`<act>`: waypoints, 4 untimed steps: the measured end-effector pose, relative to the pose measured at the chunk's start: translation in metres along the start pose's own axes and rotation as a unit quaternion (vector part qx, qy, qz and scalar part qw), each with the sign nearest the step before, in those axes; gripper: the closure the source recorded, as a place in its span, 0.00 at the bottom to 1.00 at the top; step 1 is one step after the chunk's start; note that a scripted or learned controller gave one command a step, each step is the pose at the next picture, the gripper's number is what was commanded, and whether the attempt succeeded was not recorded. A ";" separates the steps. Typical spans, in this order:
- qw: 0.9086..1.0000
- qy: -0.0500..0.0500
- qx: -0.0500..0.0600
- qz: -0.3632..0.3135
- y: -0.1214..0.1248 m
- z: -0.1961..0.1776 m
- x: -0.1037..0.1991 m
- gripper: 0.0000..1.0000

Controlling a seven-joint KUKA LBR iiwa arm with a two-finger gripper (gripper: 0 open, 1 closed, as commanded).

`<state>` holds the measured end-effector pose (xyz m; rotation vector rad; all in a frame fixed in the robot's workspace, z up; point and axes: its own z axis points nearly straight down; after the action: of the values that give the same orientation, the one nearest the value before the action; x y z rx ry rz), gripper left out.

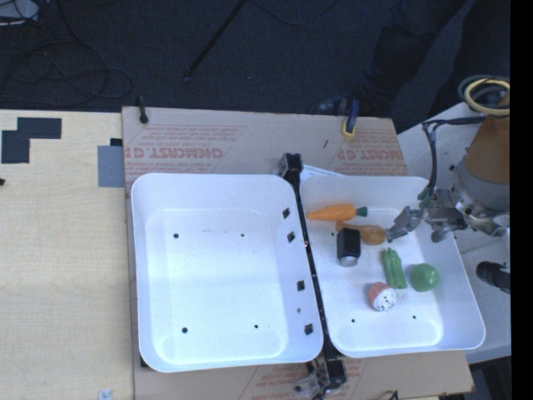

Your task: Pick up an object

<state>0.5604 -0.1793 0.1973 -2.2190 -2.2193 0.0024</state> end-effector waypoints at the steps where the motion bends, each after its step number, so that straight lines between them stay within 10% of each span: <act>1: 1.000 0.001 0.001 -0.003 -0.007 0.115 0.086 0.00; 2: 1.000 -0.002 -0.006 -0.002 0.035 0.003 0.181 0.00; 3: 1.000 0.000 0.003 0.003 -0.070 0.011 0.102 0.00; 4: 1.000 -0.002 -0.002 0.001 -0.034 -0.022 0.051 0.00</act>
<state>0.5262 -0.1287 0.2199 -2.2262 -2.2200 0.0013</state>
